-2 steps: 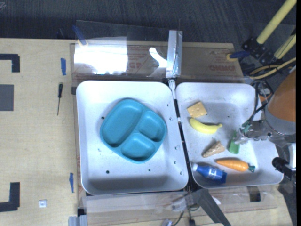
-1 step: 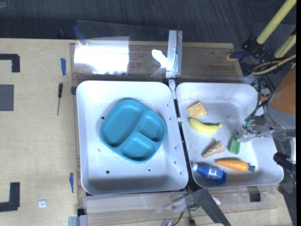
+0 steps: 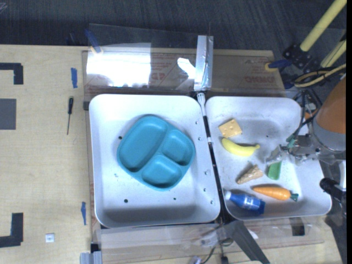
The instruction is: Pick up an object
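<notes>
Bench carries 2 white bins [image 3: 99, 147]; gripper [image 3: 287, 150], finger state unclear, sits beside green block [image 3: 274, 170], probably light and rigid, best pinched across flat sides.

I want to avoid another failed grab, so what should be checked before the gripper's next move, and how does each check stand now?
1. Gripper over the right bin: ok, near its right side.
2. Nearest target, the green block, free of neighbours: ok, apart from the carrot and the bread wedge.
3. Object already between the fingers: cannot tell.
4. Banana and cracker away from the gripper: ok.
5. Blue bottle easy to reach: not ok, it lies by the bin's front-left corner.
6. Blue divided plate out of the way: ok, left bin.
</notes>
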